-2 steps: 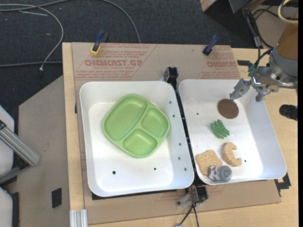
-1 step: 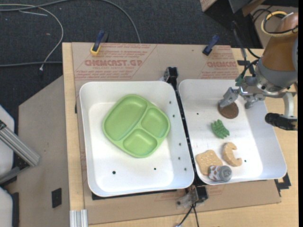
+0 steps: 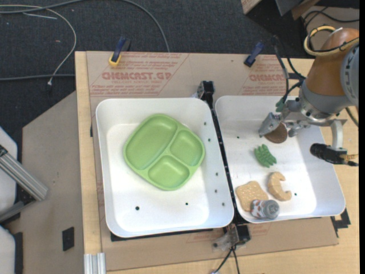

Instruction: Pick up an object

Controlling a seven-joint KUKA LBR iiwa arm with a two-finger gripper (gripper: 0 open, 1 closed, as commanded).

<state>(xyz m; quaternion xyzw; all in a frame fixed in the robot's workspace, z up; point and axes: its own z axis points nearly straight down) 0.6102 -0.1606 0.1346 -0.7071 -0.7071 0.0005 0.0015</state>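
Looking down on the bench, you find the gripper in the upper part of the right bin, its grey fingers splayed to either side of a small brown object that sits just beneath them; it may be pinched, but at this angle you cannot tell whether the fingers have closed on it. Just below it in the frame lies a green leafy piece, and lower still a tan curved piece, a flat tan cracker-like piece and a grey round item that leans against the bin's lower rim. The left bin holds a green sectioned plate with three compartments. Along the top of the cardboard sheet you can read red print, "CHEMCAST GP", repeated under two blue clamps.
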